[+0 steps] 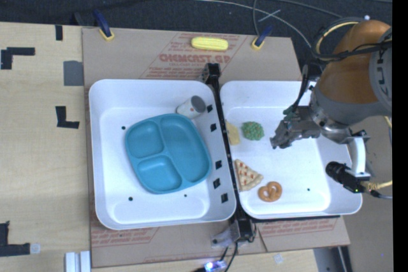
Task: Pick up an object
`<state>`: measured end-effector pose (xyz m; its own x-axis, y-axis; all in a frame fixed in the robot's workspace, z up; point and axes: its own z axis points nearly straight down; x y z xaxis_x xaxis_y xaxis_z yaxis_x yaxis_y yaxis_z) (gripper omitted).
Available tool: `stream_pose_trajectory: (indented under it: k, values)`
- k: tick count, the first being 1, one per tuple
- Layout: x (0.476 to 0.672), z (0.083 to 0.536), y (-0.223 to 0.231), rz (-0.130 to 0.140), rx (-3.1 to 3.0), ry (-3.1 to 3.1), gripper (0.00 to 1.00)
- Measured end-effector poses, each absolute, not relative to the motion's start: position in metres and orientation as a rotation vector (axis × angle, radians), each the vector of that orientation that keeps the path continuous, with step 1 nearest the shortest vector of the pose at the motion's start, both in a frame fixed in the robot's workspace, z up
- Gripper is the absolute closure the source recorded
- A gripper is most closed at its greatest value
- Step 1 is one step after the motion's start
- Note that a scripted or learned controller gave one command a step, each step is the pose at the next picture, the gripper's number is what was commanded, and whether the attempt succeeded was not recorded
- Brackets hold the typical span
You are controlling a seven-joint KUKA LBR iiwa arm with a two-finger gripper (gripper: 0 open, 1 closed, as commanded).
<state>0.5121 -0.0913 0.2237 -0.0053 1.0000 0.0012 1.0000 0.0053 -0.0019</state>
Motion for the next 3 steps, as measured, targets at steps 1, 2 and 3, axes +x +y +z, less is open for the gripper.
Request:
stream_pose_trajectory:
  k: [1,2,3]
  values:
    - [0.509,0.213,-0.040,0.002,-2.214,-2.225,1.00]
    - [0.512,0.211,0.009,0.001,-2.213,-2.227,1.00]
    - [0.497,0.208,0.059,0.003,-2.212,-2.226,1.00]
